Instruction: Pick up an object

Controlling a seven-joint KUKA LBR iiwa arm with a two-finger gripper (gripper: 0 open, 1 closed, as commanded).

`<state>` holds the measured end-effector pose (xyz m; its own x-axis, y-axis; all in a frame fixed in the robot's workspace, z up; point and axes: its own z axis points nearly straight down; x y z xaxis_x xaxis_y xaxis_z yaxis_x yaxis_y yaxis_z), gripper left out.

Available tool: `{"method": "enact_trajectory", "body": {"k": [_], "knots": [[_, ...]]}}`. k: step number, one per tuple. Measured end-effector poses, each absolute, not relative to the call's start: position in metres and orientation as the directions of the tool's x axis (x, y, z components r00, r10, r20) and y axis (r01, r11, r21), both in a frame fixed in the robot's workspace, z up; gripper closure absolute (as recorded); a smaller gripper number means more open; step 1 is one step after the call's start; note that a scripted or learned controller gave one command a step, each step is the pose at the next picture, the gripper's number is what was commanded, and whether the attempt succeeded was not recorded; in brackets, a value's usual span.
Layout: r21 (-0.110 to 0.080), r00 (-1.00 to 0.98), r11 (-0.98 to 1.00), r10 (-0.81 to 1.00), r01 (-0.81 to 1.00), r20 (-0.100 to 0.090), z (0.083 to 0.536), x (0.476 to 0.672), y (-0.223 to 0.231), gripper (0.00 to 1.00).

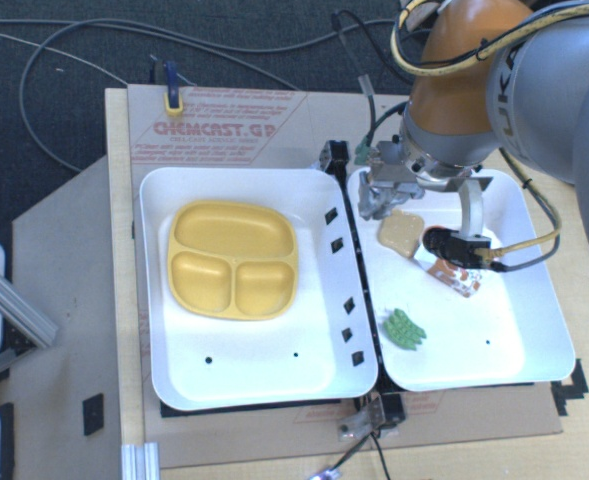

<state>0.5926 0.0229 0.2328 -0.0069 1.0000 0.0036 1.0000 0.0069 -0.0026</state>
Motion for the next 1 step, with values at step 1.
{"method": "enact_trajectory", "body": {"k": [1], "knots": [[-0.004, -0.005, 0.005, 1.0, 1.0, 0.003, 0.2257, 0.5789, 0.0668, 1.0]]}}
